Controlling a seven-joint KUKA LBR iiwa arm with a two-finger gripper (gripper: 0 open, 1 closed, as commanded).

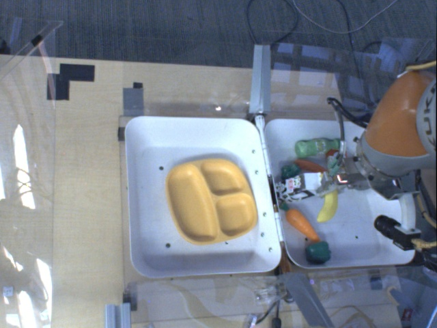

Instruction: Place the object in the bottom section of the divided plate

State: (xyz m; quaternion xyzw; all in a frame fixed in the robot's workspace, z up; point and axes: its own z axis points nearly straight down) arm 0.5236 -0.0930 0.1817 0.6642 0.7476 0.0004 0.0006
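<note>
Plainly, most of the free room lies in the left bin, where the yellow divided plate sits near the middle with bare white floor on every side of it; its long section runs along the left and two smaller sections stack on the right. The right bin is more crowded: a green bottle lies near its far edge, a red piece just below it, a black-and-white carton against the dividing wall, a yellow banana beside that, an orange carrot lower down and a dark green object close to the near rim. The bin's lower right floor is open. The arm comes in from the right, its orange band bulking over the bin's far right corner and cut off by the frame edge. The end effector hangs low among the bottle, red piece and banana; whether its fingers are apart or together cannot be told, since glare and clutter blur them. Nothing is visibly held. A clear panel's reflection washes over the table at left.
</note>
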